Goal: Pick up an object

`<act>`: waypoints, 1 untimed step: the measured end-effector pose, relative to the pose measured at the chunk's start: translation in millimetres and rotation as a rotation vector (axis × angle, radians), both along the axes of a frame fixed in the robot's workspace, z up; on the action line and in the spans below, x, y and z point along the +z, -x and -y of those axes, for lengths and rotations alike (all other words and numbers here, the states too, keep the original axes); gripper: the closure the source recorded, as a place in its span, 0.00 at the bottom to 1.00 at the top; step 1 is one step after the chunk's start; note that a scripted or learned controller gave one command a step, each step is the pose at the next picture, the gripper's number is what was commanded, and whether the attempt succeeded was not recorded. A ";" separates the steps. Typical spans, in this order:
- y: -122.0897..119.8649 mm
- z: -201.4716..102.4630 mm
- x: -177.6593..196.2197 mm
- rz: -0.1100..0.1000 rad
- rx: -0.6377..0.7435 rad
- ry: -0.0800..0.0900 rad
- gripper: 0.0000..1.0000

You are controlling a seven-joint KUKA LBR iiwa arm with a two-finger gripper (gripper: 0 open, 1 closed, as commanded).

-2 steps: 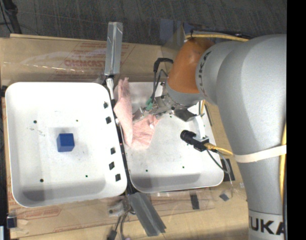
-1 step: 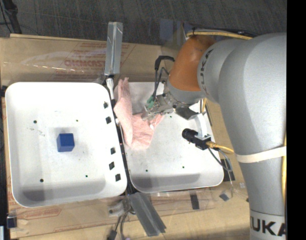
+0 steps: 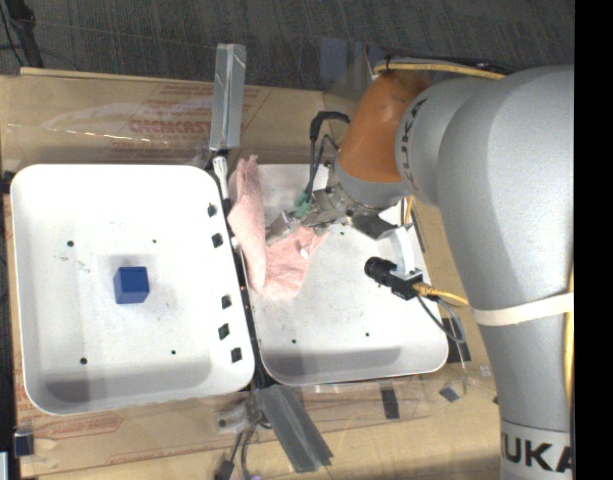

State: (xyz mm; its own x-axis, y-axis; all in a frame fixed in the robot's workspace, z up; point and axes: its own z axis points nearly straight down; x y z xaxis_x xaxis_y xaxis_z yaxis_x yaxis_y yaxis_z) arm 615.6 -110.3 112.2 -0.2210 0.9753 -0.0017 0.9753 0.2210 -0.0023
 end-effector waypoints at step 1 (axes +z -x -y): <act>-4.4 25.7 -20.3 0.003 0.009 -0.001 0.00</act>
